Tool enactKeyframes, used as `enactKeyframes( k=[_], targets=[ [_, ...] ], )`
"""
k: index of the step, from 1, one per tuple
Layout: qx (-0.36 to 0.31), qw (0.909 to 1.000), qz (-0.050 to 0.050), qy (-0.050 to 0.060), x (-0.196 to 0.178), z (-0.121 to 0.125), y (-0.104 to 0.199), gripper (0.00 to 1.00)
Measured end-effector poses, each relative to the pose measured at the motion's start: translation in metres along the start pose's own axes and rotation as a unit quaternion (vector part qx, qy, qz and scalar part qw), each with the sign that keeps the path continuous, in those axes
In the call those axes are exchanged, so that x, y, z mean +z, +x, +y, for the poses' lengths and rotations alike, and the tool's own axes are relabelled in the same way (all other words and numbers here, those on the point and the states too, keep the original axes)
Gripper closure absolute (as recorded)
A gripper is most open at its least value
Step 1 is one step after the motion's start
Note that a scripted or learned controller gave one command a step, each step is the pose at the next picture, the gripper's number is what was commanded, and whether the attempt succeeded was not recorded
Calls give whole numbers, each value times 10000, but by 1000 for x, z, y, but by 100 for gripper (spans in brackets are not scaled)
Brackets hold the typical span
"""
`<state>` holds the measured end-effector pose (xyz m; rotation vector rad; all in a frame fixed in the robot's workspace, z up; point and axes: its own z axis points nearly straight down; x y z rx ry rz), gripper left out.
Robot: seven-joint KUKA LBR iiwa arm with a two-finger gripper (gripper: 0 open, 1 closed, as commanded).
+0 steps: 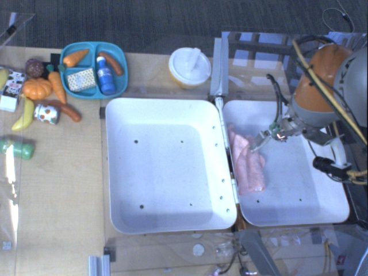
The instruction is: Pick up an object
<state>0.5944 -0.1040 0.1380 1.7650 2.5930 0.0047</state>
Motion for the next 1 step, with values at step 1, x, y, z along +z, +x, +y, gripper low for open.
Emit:
enactKeyframes(
  k=[1],
  targets=[
    [-1361,9907,-16,-9,-84,43,-65,0]
  ],
)
